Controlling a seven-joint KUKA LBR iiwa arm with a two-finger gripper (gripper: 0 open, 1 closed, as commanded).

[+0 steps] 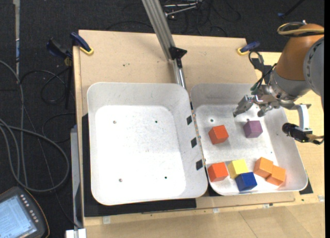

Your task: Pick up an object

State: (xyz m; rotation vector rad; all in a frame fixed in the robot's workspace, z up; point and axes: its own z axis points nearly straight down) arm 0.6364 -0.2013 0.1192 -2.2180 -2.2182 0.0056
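Blocks lie in the right bin (294, 152), seven in all. Purple cube (252, 128) sits toward the bin's far edge, a little right of middle, apart from the others. Orange cube (218, 134) rests to its left, nearer the bin's left wall. Along the near edge: a second orange block (218, 171) by the near-left corner, a yellow block (238, 167) just beside it, a blue block (246, 181) touching the yellow one on its near side. Two more orange blocks (270, 171) sit pressed together toward the near-right corner (exact outlines hard to separate).

Gripper (250, 107) hangs over the far part of the right bin, just beyond the purple cube, tilted. Its fingers (241, 108) stand apart with nothing between them.

Arm (301, 62) enters from the right, orange band over grey wrist, above the bin's far-right corner.

Left bin (100, 103) lies side by side with the right one, its right wall touching it. Both rest on the tan bench (129, 56). Blue-and-yellow clamps (81, 43) grip the bench's far corners.
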